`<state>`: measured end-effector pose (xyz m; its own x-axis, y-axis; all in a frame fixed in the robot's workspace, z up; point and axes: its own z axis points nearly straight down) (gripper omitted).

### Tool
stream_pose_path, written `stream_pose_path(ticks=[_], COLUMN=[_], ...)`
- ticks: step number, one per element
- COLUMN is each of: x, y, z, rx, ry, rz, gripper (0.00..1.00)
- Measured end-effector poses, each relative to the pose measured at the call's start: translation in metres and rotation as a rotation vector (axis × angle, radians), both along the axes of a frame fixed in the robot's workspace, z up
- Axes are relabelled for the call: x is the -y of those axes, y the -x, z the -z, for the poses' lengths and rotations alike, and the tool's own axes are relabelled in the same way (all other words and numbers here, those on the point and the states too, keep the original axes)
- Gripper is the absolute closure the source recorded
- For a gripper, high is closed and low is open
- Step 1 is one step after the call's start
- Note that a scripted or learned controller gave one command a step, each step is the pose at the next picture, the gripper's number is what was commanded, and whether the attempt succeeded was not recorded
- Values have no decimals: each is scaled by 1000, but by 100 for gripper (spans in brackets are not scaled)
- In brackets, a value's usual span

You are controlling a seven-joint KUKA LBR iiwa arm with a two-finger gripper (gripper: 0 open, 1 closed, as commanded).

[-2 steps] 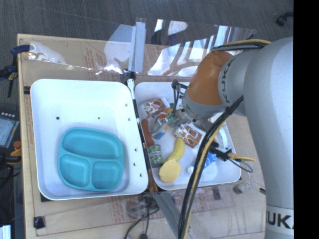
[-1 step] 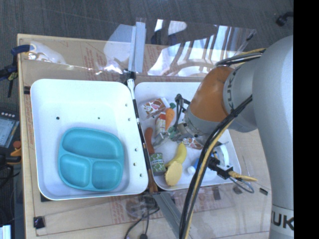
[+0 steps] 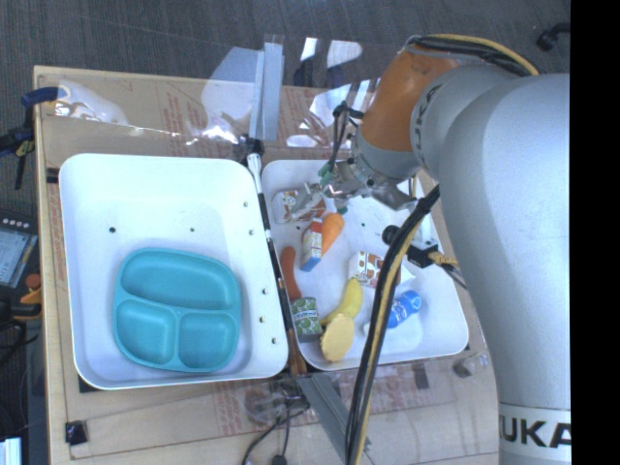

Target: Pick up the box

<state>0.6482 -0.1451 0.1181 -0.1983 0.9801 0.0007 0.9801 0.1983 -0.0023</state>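
Box (image 3: 368,267): small printed carton, lay in the middle of the right bin (image 3: 448,332), partly behind a black cable, just above the banana; ungrasped. Remaining entries ran largest to smallest.

Arm (image 3: 484,182): grey with orange band, reached in from the right over the right bin's far end.

Left bin (image 3: 145,187): white, bore a teal divided tray (image 3: 179,308).

Right bin: white, crowded with small goods.

Banana (image 3: 341,320): yellow, near front edge.

Carrot (image 3: 329,231): orange, by a small carton.

Blue bottle (image 3: 404,307): just right of the banana.

Green can (image 3: 306,318): at the bin's left wall.

Gripper (image 3: 325,190): sat low at the far end, well apart from the box; finger spread could not be told, nothing seen held.

Step judged: approach, grasp not begun. Next move would call for shifting toward the bin's middle and descending squarely over the box.
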Motion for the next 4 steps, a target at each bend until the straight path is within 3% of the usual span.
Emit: stream_pose_path(ticks=[1,2,4], x=[-6,-7,-26], y=[16,17,159], z=[27,18,11], rx=[-3,-6,2], ry=[0,-2,0], rz=[206,202,-781], gripper=[0,100,100])
